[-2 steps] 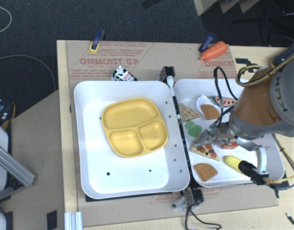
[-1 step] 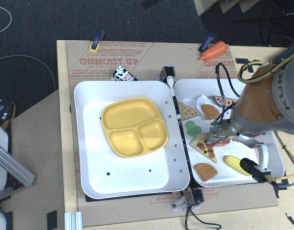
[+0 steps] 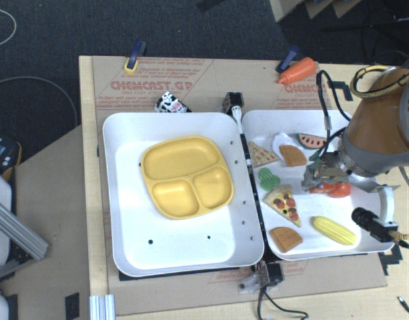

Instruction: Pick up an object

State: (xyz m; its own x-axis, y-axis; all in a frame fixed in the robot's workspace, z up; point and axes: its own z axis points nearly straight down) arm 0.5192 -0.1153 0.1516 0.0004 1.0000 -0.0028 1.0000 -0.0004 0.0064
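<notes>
The worktop (image 3: 191, 79) is a pale board printed with red lettering, and it carries two shallow white bins side by side. The left bin (image 3: 124, 179) holds a glossy yellow divided plate (image 3: 186, 176), rounded, moulded into three compartments. The right bin (image 3: 364, 245) holds small toy foods of smooth plastic.

The arm (image 3: 381, 125), grey with an orange band, reaches in from three o'clock, and its gripper (image 3: 322, 176) hangs low over the middle of the right bin. Whether the fingers are spread or clenched I cannot tell (dark metal hides them from this slant).

The likely target is a red tomato-like piece (image 3: 338, 190), rounded and shiny, touching or just beside the gripper at its four o'clock; it sits partly under the wrist, so no long axis can be read. Nothing is visibly gripped.

Around it lie a yellow corn cob (image 3: 334, 230) at five o'clock, its long axis running ten to four; a pizza slice (image 3: 284, 204) at eight o'clock; a brown bread-like piece (image 3: 286, 238); a watermelon slice (image 3: 311, 141) at twelve; a green vegetable piece (image 3: 268, 178) at nine.
</notes>
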